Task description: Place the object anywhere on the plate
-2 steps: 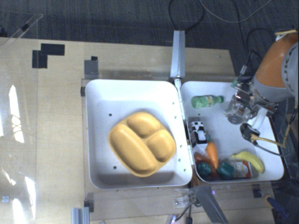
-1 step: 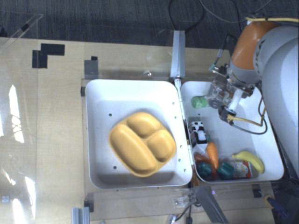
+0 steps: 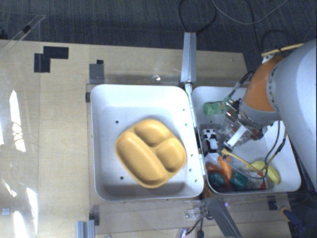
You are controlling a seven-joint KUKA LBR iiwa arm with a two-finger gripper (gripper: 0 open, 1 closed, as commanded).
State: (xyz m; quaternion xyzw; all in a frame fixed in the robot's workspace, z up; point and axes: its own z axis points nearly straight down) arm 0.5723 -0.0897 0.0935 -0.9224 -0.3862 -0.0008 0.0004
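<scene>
A yellow plate (image 3: 150, 151) with three compartments lies in the middle of the left white bin (image 3: 104, 133). My gripper (image 3: 213, 142) is low in the right bin (image 3: 292, 180), close to its left wall, just above a pile of small objects. Beneath and in front of it lie an orange carrot-like piece (image 3: 225, 167), a teal piece (image 3: 239, 181), a red piece (image 3: 216, 179) and a yellow piece (image 3: 266, 170). A pale green object (image 3: 214, 108) rests at the bin's back left. Nothing lies on the plate.
The metal divider (image 3: 188, 63) runs between the two bins at the back. The grey arm with its orange band (image 3: 257, 90) fills the right bin's back right. Cables trail over the objects at the front.
</scene>
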